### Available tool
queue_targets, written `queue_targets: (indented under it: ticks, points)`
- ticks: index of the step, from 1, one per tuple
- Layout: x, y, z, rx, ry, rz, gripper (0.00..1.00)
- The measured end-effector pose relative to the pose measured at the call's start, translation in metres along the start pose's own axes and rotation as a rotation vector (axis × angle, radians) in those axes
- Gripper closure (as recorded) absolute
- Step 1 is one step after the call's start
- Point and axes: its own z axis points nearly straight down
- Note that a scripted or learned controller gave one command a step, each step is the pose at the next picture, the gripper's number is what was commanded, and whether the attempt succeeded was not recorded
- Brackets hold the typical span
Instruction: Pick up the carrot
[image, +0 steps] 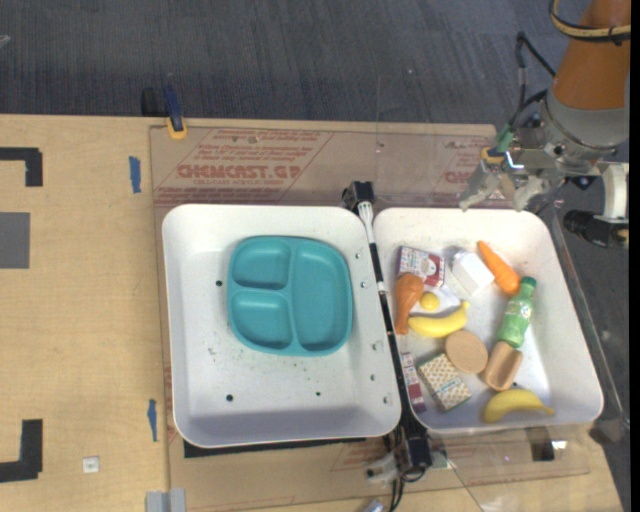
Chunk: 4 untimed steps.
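The carrot (497, 266), a short orange stick, lies slantwise in the far right part of the right bin (575, 350), next to a white block (470, 272) and above a green bottle (517, 315). My gripper (505, 190) hangs over the far rim of that bin, a little beyond the carrot and apart from it. Its two fingers are spread open and nothing sits between them.
The right bin also holds two bananas (440, 322) (515, 405), an orange cone-shaped piece (407, 298), a red and white carton (418, 263), a brown disc (465, 352), a cracker (445, 380) and a brown cylinder (502, 365). A teal divided plate (290, 295) lies in the left bin (190, 340).
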Motion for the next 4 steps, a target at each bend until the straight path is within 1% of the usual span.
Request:
queue_targets:
  ticks: [1,2,3,4]
  points:
    - [-0.059,0.004,0.169,0.016,0.002,0.037,0.00]
    - [-0.088,-0.036,0.176,-0.012,0.020,0.228,0.00]
    - [-0.096,-0.037,0.165,-0.012,0.003,0.228,1.00]
    - [-0.052,-0.061,0.107,-0.003,0.003,0.318,1.00]
